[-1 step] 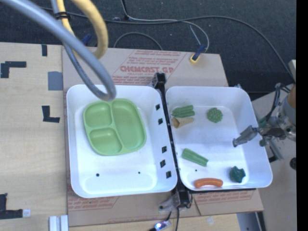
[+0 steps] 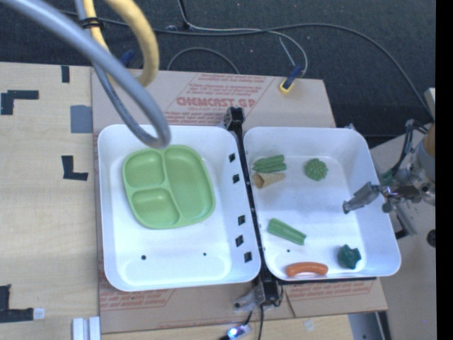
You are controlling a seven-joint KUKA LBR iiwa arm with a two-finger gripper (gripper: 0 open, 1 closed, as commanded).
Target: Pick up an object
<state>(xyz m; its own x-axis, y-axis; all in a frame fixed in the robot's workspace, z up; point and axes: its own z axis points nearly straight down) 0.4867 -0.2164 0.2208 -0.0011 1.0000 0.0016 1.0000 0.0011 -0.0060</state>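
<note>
Cardboard (image 2: 212, 98) lies under both bins on the bench and shows along their front and rear edges. Nearest the camera, in the right bin (image 2: 354, 147), an orange sausage-shaped piece (image 2: 306, 268) lies along the front wall. Just to its right, a dark green lump (image 2: 348, 256) sits in the front right corner. A little further back, a light green stick (image 2: 286, 231) lies at a slant near the divide between the bins.

The gripper (image 2: 364, 197) reaches in over the right wall of that bin, about halfway back. It hovers above bare white floor, apart from every item. Nothing is seen in its grasp, and whether it is open or closed cannot be told from this angle.

Level with it, the left bin (image 2: 113, 246) carries a pale green divided plate (image 2: 168, 188), lying flat in the rear half.

Toward the back of the right bin, a green ridged piece (image 2: 270, 164) lies beside a small tan piece (image 2: 267, 179), the two touching or nearly so. A round green knobbly piece (image 2: 316, 169) rests to their right.

Beyond the bins, a grey hose (image 2: 106, 62) and a yellow hose (image 2: 138, 27) cross the upper left. The grey one ends over the rear edge of the plate. Thin black cables (image 2: 233, 28) trail over the dark floor at the back.
</note>
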